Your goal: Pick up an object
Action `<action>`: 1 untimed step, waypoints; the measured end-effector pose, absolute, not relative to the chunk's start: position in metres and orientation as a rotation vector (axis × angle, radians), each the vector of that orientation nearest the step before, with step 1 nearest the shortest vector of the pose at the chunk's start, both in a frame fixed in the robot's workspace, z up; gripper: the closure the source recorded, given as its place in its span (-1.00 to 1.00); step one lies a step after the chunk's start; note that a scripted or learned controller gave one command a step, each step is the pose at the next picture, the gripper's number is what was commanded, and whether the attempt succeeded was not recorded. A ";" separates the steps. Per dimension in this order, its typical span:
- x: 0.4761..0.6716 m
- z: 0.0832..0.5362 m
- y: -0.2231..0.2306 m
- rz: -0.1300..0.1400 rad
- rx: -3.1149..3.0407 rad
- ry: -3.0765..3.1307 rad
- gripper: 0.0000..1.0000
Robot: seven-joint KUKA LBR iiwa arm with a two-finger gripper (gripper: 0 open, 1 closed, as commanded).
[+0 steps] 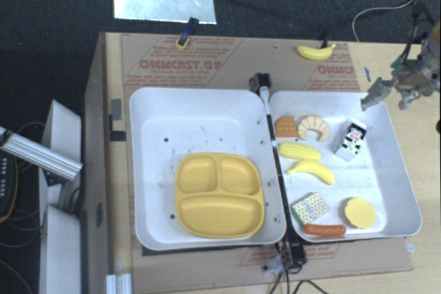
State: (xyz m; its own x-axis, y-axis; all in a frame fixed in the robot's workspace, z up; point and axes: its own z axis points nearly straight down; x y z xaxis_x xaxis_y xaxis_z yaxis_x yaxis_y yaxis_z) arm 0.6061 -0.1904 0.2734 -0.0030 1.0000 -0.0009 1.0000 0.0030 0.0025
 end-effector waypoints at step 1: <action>0.627 0.140 -0.142 -0.001 2.218 2.228 -1.00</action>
State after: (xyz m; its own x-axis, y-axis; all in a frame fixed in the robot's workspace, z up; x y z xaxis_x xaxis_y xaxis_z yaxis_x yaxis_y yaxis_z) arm 0.6265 -0.1416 0.1395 -0.0045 1.0000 0.0012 1.0000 0.0045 -0.0017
